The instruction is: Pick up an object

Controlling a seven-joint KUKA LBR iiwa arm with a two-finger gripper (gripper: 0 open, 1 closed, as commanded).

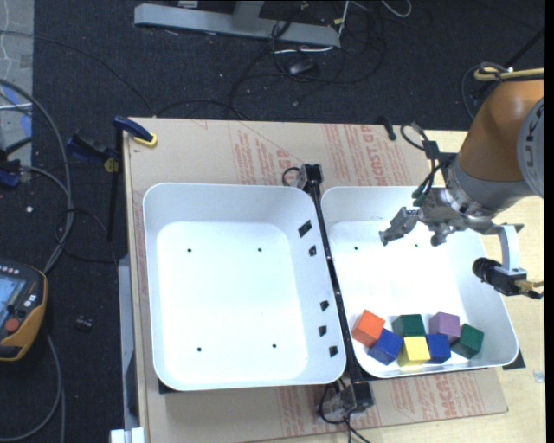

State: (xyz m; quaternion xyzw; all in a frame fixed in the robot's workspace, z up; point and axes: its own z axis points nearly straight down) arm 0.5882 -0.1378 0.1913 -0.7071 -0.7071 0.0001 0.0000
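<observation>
**Blocks in right bin, gripper apart above them**

Nearest the camera, a small black connector w/ wires was seen at the bench's front edge, between the two bins. The bench itself was covered w/ brown cardboard bearing red print.

Just behind, along the front wall of the right bin, a cluster of blocks was packed together, all touching or nearly so. An orange block was seen at the cluster's left end, w/ a blue block just in front of it. A yellow block and a second blue block were lined up next to that. Behind them a dark green block and a purple block were set, and another green block was placed at the far right end.

The left bin was seen beside it; four small dark dots marked its floor.

Farther back, the gripper was positioned over the rear part of the right bin, well apart from the blocks. Its fingers were spread apart, nothing seen between them. The grey and orange arm was extended in from the right.

Beyond the bench, cables and a grey bar were seen on the dark floor; a yellow-edged device was seen at left.
</observation>
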